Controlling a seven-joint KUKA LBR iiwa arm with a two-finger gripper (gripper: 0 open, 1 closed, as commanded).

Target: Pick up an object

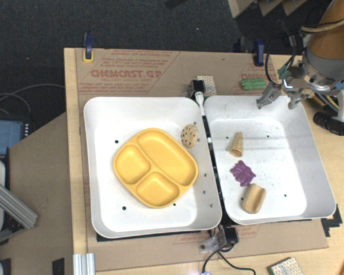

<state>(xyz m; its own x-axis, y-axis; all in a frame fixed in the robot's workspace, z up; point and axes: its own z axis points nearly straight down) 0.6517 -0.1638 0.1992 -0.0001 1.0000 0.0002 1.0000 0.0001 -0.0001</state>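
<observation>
My gripper (281,97) hangs over the far edge of the right bin (309,153), fingers spread open with nothing between them. Below it in that bin lie a tan cone (236,144), a purple grape cluster (242,173) and a tan cylinder (253,199). The cone is the nearest of these, to the gripper's lower left. In the left bin (103,125) a yellow divided plate (155,167) lies flat, and a speckled cookie (189,135) rests beside its upper right corner.
A green object (253,84) lies on the cardboard behind the right bin, left of the gripper. A black divider (209,153) runs between the bins. Clamps (89,53) hold the cardboard's back edge.
</observation>
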